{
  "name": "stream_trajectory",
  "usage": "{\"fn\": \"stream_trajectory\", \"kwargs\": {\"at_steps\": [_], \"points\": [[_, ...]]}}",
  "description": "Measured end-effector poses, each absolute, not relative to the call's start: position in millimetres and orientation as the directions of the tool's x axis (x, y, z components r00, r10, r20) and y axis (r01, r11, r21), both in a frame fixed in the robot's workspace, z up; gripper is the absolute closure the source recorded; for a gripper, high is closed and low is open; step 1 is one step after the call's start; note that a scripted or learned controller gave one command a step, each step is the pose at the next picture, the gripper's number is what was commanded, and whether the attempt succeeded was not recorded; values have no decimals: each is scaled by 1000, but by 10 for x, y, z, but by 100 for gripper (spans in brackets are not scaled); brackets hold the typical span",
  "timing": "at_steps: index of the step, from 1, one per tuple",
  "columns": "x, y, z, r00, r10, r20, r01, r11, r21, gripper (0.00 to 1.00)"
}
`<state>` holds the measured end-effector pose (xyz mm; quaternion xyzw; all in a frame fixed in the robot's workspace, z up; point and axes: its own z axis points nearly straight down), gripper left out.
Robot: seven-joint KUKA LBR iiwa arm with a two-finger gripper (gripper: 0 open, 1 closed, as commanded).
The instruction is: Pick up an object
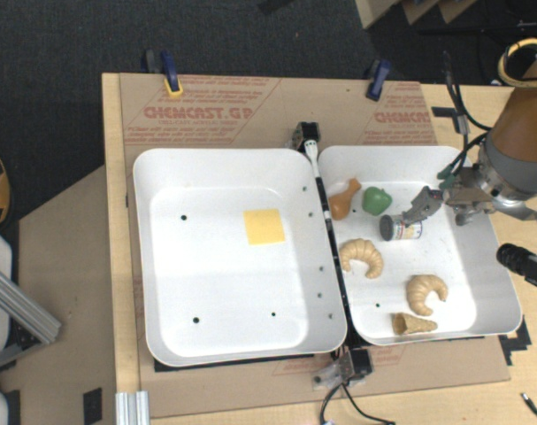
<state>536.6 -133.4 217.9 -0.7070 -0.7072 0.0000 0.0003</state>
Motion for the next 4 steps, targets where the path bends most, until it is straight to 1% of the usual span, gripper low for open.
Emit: {"fn": "stream_trajectory", "kwargs": {"at_steps": [1, 2, 3, 4], "points": [[5673, -946, 1147, -4, 1000, 2, 1000, 4, -6, 0], [6372, -565, 1900, -7, 1000, -1, 1000, 7, 13, 0], [6532, -980, 784, 3, 1000, 0, 1000, -3, -8, 0], [6559, -960, 960, 0, 1000, -2, 1000, 0, 3, 100]]}}
